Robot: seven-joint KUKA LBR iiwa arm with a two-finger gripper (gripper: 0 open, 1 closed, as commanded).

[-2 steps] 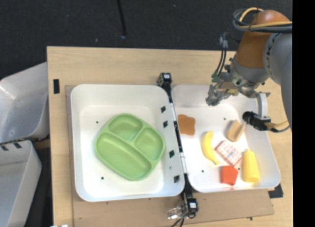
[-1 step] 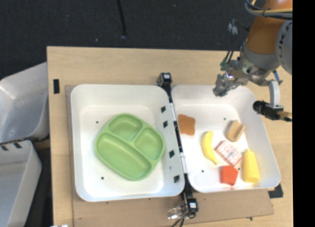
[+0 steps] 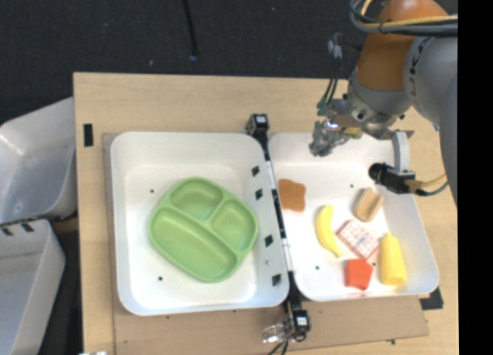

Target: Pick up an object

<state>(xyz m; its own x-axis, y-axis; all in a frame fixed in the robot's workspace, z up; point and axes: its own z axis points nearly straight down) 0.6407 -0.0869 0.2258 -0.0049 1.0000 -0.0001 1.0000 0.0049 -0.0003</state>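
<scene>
The right bin (image 3: pixel 308 162) holds several toy foods: a brown toast slice (image 3: pixel 292 194), a yellow banana (image 3: pixel 326 230), a tan bread roll (image 3: pixel 368 205), a red-and-white patterned box (image 3: pixel 358 239), an orange-red block (image 3: pixel 358 274) and a yellow corn-like piece (image 3: pixel 392 260). My gripper (image 3: pixel 324 143) hangs over the bin's far left part, above and right of the toast. Nothing shows between its fingers.
The left bin (image 3: pixel 131 192) carries a green divided plate (image 3: pixel 203 228). A black clip (image 3: pixel 256 124) sits at the top of the divider between the bins. A white container (image 3: pixel 31 161) stands off the bench to the left. The arm's orange band (image 3: pixel 389 45) rises at the upper right.
</scene>
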